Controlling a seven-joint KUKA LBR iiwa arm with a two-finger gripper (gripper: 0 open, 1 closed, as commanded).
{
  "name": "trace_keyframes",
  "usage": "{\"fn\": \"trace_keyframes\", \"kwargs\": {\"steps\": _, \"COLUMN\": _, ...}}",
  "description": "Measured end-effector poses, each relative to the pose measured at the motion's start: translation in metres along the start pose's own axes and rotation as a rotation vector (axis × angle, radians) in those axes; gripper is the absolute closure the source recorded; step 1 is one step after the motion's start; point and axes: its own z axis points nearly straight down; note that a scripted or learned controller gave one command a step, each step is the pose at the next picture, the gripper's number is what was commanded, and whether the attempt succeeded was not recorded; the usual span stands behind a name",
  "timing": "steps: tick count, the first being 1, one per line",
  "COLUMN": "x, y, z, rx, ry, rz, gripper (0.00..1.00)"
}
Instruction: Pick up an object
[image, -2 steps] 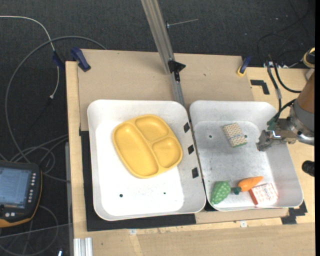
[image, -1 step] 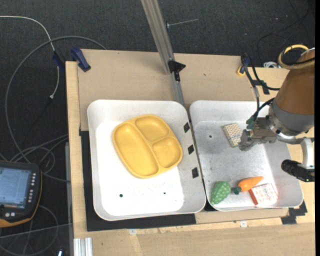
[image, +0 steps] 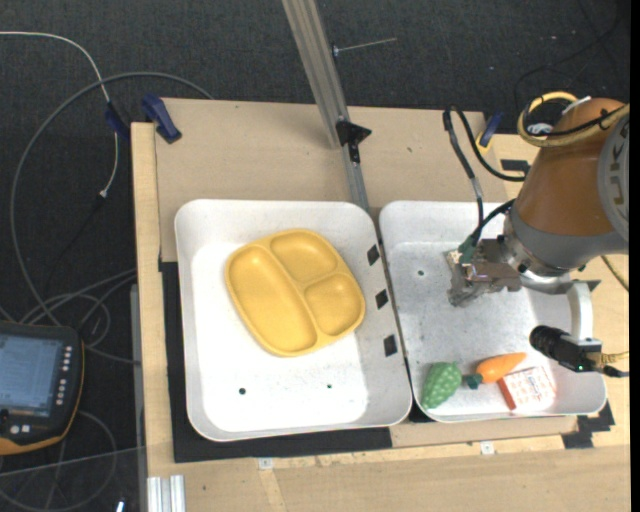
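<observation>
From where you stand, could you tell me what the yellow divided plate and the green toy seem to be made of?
The yellow divided plate looks like moulded plastic: one even colour, a soft sheen and rounded compartment walls. The green toy seems plastic or rubber, with a bumpy matte surface; the view leaves that open.

Arm (image: 590, 190) cut off at right edge; gripper (image: 466, 285) finger state too small to tell

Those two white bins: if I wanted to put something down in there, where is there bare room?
In the left bin, a bare strip runs along the near edge, below the yellow divided plate. In the right bin, bare floor lies left of the gripper and above the green toy. Its near right corner is crowded: green toy, carrot and small carton sit close together.
</observation>
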Motion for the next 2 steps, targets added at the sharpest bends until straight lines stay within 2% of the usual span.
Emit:
{"fn": "trace_keyframes", "kwargs": {"steps": 1, "x": 0.049, "y": 0.005, "z": 0.002, "rx": 0.0, "ry": -0.001, "rz": 0.0, "gripper": 1.0}}
{"fn": "trace_keyframes", "kwargs": {"steps": 2, "x": 0.112, "y": 0.013, "z": -0.011, "rx": -0.004, "ry": -0.001, "rz": -0.001, "gripper": 1.0}}
